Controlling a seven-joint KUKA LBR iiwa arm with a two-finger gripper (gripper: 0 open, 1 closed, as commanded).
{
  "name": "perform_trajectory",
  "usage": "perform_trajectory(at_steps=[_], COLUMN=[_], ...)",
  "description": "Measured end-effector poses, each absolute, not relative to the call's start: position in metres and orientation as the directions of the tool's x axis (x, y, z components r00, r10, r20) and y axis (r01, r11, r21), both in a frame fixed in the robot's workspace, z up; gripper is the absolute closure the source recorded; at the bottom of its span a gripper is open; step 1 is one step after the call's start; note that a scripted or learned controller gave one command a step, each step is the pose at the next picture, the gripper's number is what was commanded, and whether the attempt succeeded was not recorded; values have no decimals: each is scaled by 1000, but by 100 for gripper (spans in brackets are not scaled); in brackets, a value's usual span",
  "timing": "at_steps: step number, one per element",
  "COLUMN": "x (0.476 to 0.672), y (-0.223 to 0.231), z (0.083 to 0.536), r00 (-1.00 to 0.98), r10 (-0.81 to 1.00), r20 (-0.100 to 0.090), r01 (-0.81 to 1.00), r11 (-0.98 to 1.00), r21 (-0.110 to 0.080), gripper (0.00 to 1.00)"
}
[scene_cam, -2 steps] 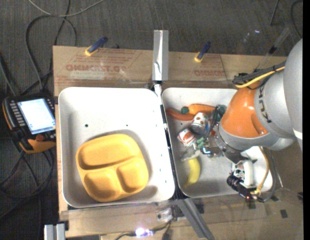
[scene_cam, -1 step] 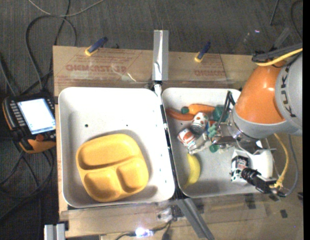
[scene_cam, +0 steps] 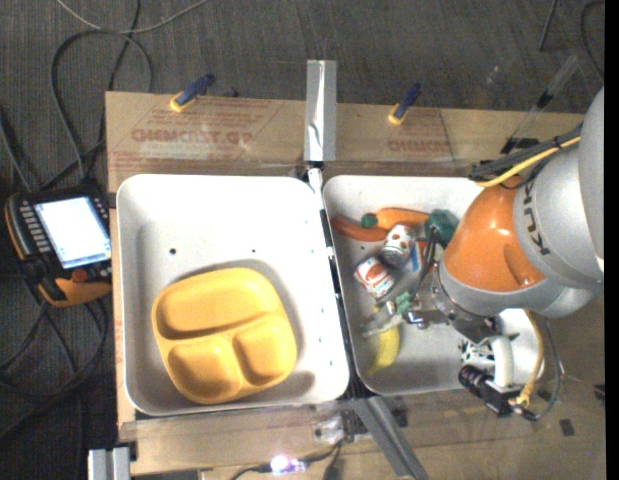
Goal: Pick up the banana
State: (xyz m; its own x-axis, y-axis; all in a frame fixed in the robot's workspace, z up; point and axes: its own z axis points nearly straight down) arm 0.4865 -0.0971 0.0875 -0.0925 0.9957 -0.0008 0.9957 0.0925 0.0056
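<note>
The yellow banana (scene_cam: 387, 348) lies near the front left of the right bin (scene_cam: 429, 380), its upper end under the arm's tool. My gripper (scene_cam: 407, 311) hangs low over that bin, just above and right of the banana's top end. The grey and orange wrist hides most of the gripper from above, and I cannot make out whether anything sits in it.
Behind the banana lie a red and white can (scene_cam: 377, 274), a second small can (scene_cam: 398, 243), an orange carrot (scene_cam: 381, 219) and a green item (scene_cam: 443, 225). The left bin (scene_cam: 149, 208) holds a yellow compartment tray (scene_cam: 225, 332). A tablet (scene_cam: 67, 230) sits left of the bench.
</note>
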Motion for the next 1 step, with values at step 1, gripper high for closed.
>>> perform_trajectory(at_steps=[1], x=[487], y=[-97], z=[94], r00=[-93], r10=[996], r20=[1], r01=[996], r11=[93], r21=[3], gripper=[100])
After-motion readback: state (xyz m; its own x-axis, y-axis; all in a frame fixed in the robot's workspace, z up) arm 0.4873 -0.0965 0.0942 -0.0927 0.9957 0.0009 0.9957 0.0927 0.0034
